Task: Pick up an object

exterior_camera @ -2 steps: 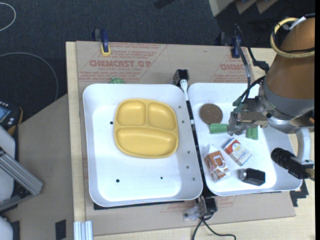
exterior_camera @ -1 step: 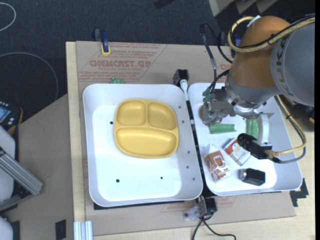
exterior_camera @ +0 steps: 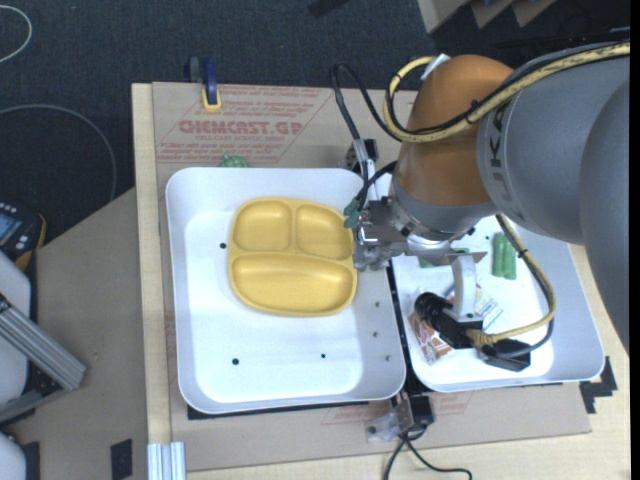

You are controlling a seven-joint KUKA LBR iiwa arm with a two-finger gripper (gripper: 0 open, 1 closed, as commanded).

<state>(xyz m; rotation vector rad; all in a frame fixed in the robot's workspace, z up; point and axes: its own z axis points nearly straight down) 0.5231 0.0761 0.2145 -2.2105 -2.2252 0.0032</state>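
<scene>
A robotics lab: two shallow white plastic bins (exterior_camera: 190, 298) on a cardboard-covered surface (exterior_camera: 260, 123), with loose black cables (exterior_camera: 345, 98) behind the bins.

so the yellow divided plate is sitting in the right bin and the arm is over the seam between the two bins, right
Not quite. The camera view shows the yellow divided plate lying in the left bin, not the right one. The right bin holds smaller items, among them a green object. The rest stands: the arm is over the seam between the two bins.
</scene>
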